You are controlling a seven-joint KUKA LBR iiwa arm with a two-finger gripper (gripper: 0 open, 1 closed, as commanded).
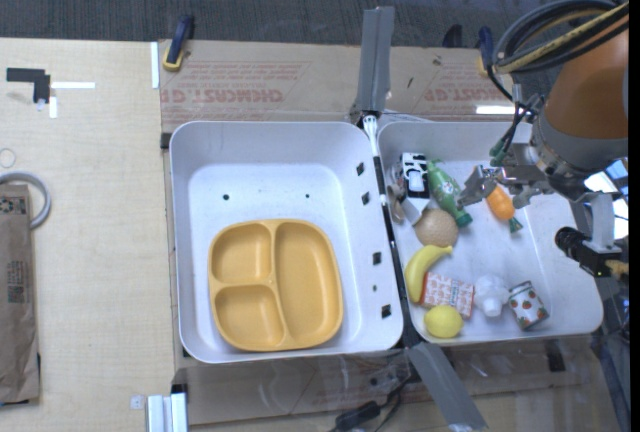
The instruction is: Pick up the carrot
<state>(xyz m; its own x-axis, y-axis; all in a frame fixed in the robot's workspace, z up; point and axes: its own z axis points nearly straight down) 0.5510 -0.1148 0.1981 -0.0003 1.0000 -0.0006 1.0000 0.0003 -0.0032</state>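
Note:
The carrot (500,203) is a short orange piece with a green tip pointing down-right, lying on the floor of the right bin (570,320) near its back right. My gripper (503,184) hangs right over the carrot's upper end, reaching in from the right under the orange-banded wrist. Its fingers stand apart on either side of the carrot, open, with no grip showing.
Left of the carrot lie a green bottle (447,192), a black-and-white carton (414,173) and a brown round fruit (436,226). A banana (425,268), red box (447,292), lemon (443,322) and small can (527,305) sit nearer the front. The left bin (200,180) holds a yellow divided plate (275,282).

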